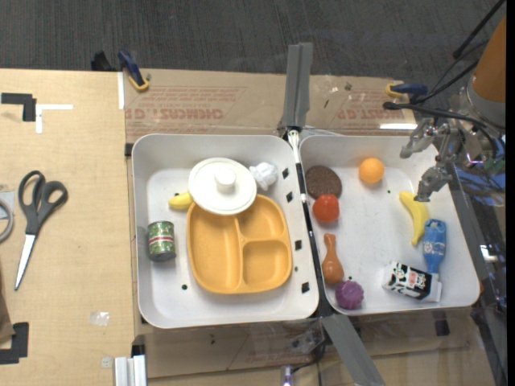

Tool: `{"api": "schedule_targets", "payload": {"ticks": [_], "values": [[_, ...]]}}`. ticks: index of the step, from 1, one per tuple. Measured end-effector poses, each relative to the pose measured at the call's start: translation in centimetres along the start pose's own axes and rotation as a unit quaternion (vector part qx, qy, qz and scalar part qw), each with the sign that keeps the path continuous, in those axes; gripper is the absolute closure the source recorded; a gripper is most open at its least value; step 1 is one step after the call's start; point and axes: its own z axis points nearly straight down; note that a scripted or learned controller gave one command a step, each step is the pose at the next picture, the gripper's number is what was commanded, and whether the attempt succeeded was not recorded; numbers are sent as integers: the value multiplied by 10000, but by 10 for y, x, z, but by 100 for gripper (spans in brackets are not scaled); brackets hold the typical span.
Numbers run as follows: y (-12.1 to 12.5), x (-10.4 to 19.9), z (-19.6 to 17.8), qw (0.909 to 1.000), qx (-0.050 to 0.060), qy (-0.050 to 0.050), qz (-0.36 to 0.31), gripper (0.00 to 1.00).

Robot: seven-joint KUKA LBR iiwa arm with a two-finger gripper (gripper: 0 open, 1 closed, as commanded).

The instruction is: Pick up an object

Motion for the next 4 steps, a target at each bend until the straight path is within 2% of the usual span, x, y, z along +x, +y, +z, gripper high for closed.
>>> {"api": "schedule_targets", "payload": {"ticks": [1, 2, 3, 4], "values": [[-40, -8, 132, 9999, -3, 5, 163, 0], [-43, 58, 140, 9989, -3, 3, 478, 0], [21, -16, 144, 9979, -17, 119, 635, 0], [-43, 25, 139, 9920, -1, -4, 1260, 0]]}}
